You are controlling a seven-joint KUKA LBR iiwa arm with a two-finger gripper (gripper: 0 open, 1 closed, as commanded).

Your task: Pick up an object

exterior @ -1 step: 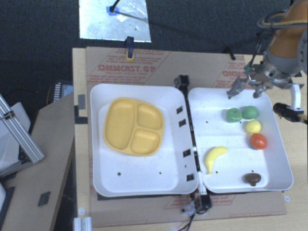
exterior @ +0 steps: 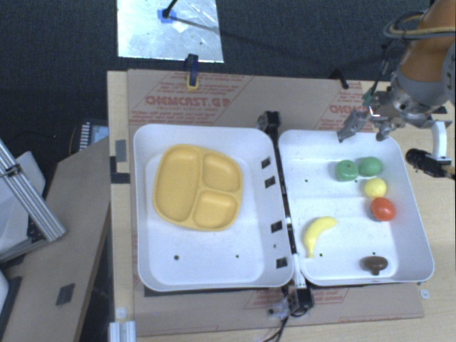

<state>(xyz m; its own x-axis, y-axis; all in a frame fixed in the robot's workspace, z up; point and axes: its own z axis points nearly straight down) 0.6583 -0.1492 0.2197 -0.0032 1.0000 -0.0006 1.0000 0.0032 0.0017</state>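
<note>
**Open fingers poised at the back of the right bin**

The two fingers (exterior: pixel 350 129) are spread apart with nothing between them, and the gripper (exterior: pixel 367 128) hangs over the far rim of the right bin (exterior: pixel 420 262), just behind the two green pieces. Judging by that stance, the arm is lined up for a reach down into the toys rather than carrying anything.

Taking the right bin as the landmark: a dark green ring-like piece (exterior: pixel 346 169) and a lighter green ball (exterior: pixel 370 166) sit touching near its back. Just in front of them lie a small yellow ball (exterior: pixel 375 187) and an orange-red ball (exterior: pixel 382 209), close together along the right side. A curved yellow banana (exterior: pixel 317 233) lies toward the bin's left front, well apart from the rest, and a brown mushroom-shaped piece (exterior: pixel 375 263) rests at the front edge. All look like smooth plastic.

To the left of that bin, its twin holds a matte yellow tray (exterior: pixel 178 184) with three compartments.
</note>
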